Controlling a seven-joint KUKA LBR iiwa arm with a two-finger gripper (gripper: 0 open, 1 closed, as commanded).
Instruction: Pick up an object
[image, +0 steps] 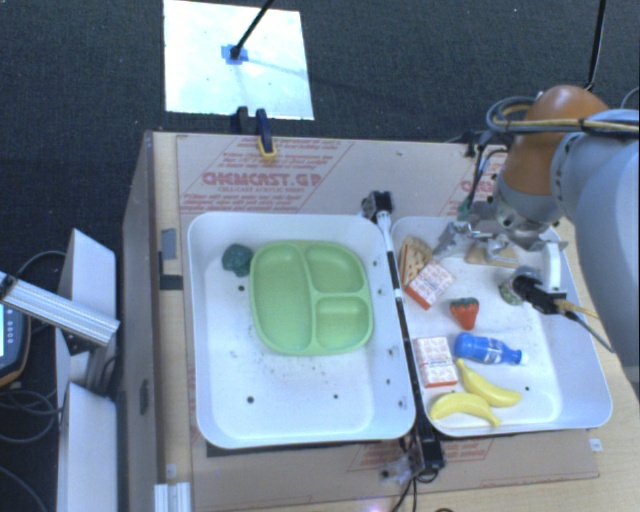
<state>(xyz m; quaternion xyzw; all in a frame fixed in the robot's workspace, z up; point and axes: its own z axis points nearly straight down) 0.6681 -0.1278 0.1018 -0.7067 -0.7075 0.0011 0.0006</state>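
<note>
My gripper (470, 238) hangs low over the far end of the right bin (590, 385), under the grey wrist with its orange band. Just left of it lie a tan cracker (412, 258) and a red-and-white box (431, 284). A tan piece (482, 255) shows partly beneath the gripper; whether they touch is unclear. Nearer the front are a strawberry (464, 313), a blue bottle (488, 350), a second red-and-white box (436, 361) and two yellow bananas (476, 397).
The left bin (215, 390) holds a green divided plate (310, 297) and a dark green lump (237, 259) at its far left corner. A black-and-white fitting (530, 288) with a cable juts from the arm over the right bin. The bins meet along a central rim (398, 310).
</note>
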